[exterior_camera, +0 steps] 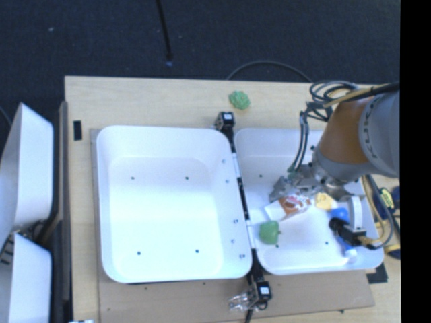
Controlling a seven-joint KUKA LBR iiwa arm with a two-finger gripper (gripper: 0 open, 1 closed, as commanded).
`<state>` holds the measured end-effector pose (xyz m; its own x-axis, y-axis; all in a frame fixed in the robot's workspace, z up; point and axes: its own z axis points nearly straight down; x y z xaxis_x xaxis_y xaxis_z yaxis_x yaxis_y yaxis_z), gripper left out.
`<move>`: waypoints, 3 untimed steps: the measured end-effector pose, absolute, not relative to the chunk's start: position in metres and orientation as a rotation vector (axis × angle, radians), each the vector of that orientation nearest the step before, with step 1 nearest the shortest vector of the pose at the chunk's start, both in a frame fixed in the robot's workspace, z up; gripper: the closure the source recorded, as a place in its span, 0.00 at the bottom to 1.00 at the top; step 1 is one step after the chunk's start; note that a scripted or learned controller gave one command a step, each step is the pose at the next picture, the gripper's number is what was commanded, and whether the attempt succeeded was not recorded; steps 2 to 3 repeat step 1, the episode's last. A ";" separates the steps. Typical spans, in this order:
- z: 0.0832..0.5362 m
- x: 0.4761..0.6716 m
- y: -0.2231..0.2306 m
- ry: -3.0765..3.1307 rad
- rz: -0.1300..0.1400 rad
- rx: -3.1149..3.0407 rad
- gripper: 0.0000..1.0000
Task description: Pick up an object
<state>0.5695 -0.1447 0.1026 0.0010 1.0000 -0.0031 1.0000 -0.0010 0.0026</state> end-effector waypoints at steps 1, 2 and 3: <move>0.113 0.573 -0.145 2.212 0.007 2.220 1.00; 0.113 0.573 -0.145 2.212 0.007 2.220 1.00; 0.113 0.573 -0.145 2.212 0.007 2.220 1.00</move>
